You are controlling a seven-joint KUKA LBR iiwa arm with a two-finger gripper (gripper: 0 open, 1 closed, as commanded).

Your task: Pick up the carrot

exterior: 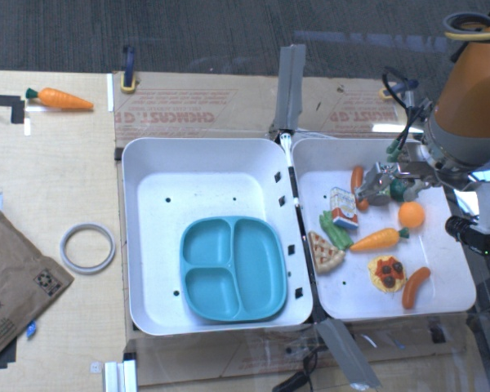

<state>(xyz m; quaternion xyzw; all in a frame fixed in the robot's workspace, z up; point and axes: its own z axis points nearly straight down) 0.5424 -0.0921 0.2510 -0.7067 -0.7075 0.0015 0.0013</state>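
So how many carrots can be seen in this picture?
2. One carrot lies in the right bin, among the other toy foods. The second carrot lies outside both bins, on the bench's far left corner.

**Bench and what lies on it**

The bench (57, 186) is pale wood at nine o'clock, with brown cardboard (204, 104) under two white bins. The left bin (147, 178) and right bin (449, 296) stand side by side, touching. At ten o'clock a loose carrot (61, 99) lies beside black tape (8, 104). At nine o'clock rests a tape ring (87, 247), near a cardboard box (12, 288).
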